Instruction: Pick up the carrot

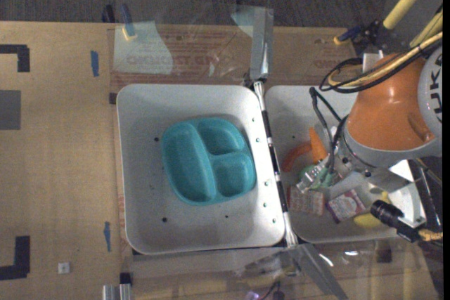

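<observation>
While the arm is leaning over the right bin from the right edge, the carrot is lying in that bin's left half, an orange shape partly covered by the arm's wrist and cables. Just beside it, toward the near edge, the end effector is hanging low over a small heap of things; whether it is released or clenched I cannot tell, because the orange-banded wrist is hiding most of it, and nothing is showing between its parts. Around it a green item is lying close to the carrot, two pinkish printed packets are resting near the bin's front wall, and something yellow is peeking out further right. Across the shared divider, the left bin is carrying a teal divided plate, sitting near its middle with three compartments facing up. Both bins are sitting on the wooden tabletop, which is bearing black corner marks and blue tape strips.
</observation>
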### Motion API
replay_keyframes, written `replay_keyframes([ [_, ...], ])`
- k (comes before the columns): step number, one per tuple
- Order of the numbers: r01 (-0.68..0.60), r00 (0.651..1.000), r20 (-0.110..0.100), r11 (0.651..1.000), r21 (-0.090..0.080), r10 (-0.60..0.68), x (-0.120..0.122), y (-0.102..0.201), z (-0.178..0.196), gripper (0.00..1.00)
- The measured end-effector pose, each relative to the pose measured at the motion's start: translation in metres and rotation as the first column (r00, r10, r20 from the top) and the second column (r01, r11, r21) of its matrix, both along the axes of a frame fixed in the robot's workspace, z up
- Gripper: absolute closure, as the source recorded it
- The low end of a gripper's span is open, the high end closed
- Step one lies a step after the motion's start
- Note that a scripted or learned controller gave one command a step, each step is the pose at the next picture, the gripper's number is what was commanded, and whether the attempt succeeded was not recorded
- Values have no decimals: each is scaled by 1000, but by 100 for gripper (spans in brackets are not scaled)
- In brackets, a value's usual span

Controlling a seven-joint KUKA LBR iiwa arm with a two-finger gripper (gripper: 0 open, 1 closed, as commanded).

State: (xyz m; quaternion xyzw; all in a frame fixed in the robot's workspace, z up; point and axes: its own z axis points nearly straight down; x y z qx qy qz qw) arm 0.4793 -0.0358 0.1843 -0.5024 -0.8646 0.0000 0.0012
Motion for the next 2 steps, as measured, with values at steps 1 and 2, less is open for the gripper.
replay_keyframes([
  [1,421,907,3,907,-2,-421,0,-44,0,100],
  [2,423,906,6,906,-1,-423,1,-45,9,100],
])
